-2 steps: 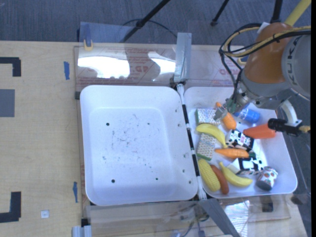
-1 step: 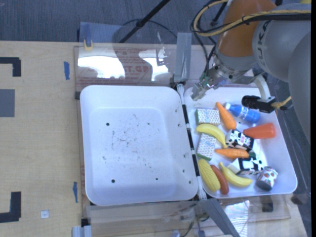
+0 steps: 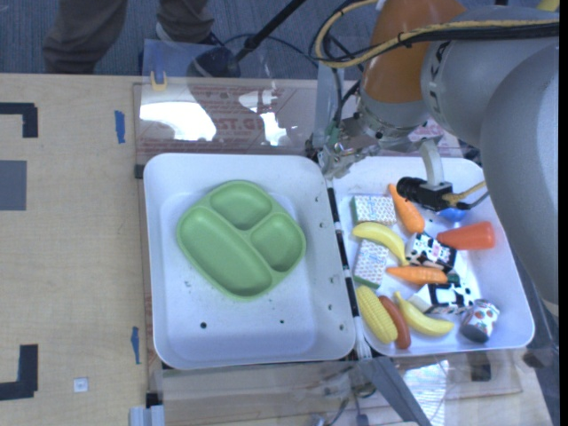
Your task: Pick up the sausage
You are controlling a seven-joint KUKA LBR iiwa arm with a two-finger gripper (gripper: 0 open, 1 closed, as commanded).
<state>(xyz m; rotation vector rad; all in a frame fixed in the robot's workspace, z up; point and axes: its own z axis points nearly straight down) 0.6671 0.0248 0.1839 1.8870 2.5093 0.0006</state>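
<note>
The sausage (image 3: 397,321), a short reddish-brown link, lies near the front of the right bin (image 3: 506,282). It is wedged between a yellow corn cob (image 3: 375,314) on its left and a banana (image 3: 426,318) on its right. My gripper (image 3: 332,155) hangs at the back left corner of the right bin, over the rim where the two bins meet. It is far behind the sausage and touches no toy. The grey arm with its orange band (image 3: 410,38) covers the back right of the bin.
The left bin (image 3: 177,327) holds a green divided plate (image 3: 241,238). Around the sausage the right bin is crowded: a second banana (image 3: 380,235), two carrots (image 3: 406,209) (image 3: 417,273), a red-orange pepper (image 3: 468,235), a cow-patterned toy (image 3: 431,251), checkered blocks (image 3: 373,209).
</note>
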